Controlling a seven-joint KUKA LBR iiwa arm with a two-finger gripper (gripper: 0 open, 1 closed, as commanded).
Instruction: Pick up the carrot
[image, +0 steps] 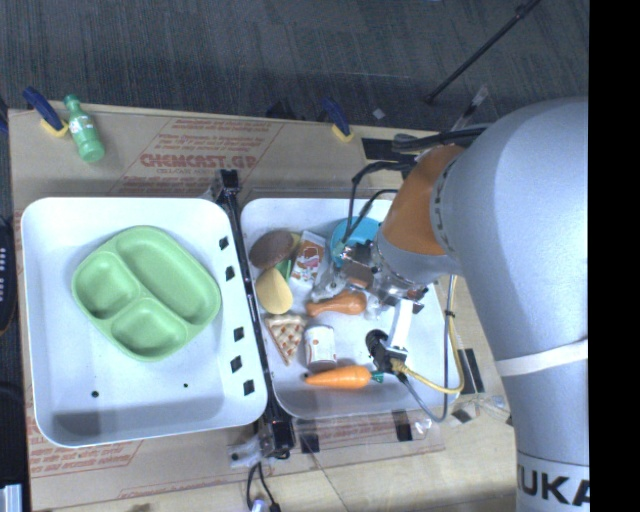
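Observation:
The carrot (338, 377) is orange with a green stub at its right end. It lies flat along the front wall of the right bin (432, 340), with nothing touching it. My gripper (352, 272) hangs below the orange wrist band over the middle of that bin, just above a brown drumstick (340, 304). It stands well behind the carrot, with a small can (320, 346) between them. The arm's body covers the bin's right side.
The right bin also holds a pizza slice (285, 338), a yellow potato-like piece (273, 292), a brown round item (270, 247), a printed packet (308, 262) and a blue object (357, 232). A green divided plate (146, 290) lies in the left bin. A yellow cable (432, 384) loops near the carrot's tip.

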